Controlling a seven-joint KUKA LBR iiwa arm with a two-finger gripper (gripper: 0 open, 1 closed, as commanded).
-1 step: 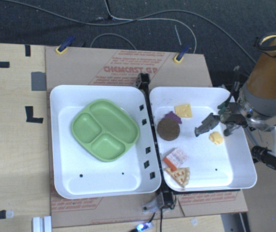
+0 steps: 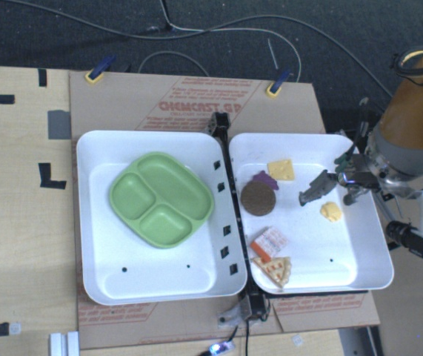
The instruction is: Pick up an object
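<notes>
Hovering claw [image 2: 335, 189], yellow obj [image 2: 331, 211] just below

You see the arm [image 2: 407, 124] cut off by the right edge, so its upper part is lost. The brown disc [image 2: 258, 198] covers part of a purple item [image 2: 264, 179]. The small wrapped piece [image 2: 270, 241] is too blurred to identify.
</notes>
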